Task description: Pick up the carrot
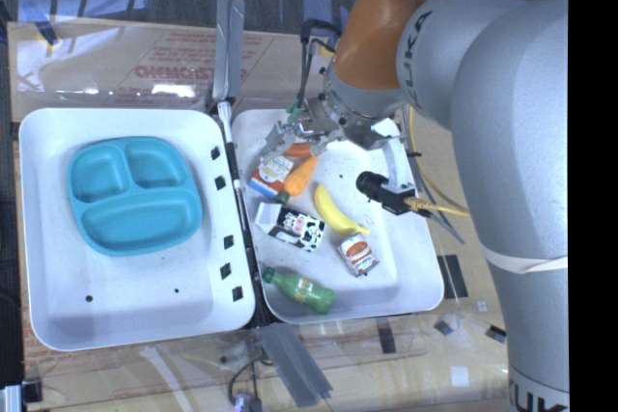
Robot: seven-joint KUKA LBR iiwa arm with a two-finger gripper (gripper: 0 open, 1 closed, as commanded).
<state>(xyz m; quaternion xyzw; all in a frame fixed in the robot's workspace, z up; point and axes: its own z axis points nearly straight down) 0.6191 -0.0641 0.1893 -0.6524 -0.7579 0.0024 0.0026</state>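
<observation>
orange carrot [301, 174] lies slanted in the right bin [415, 280], touching the banana [336, 211]; claw [290, 132] hovers just above its top end, grip state unclear; best to close across the carrot's width.

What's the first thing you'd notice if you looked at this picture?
Probably the huge grey robot arm with its orange band, filling the right side and reaching down over the right bin. Its claw sits at the far end of that bin, right above the orange carrot, with a yellow banana and a green bottle nearby. In the left bin lies a bright blue divided plate.
</observation>
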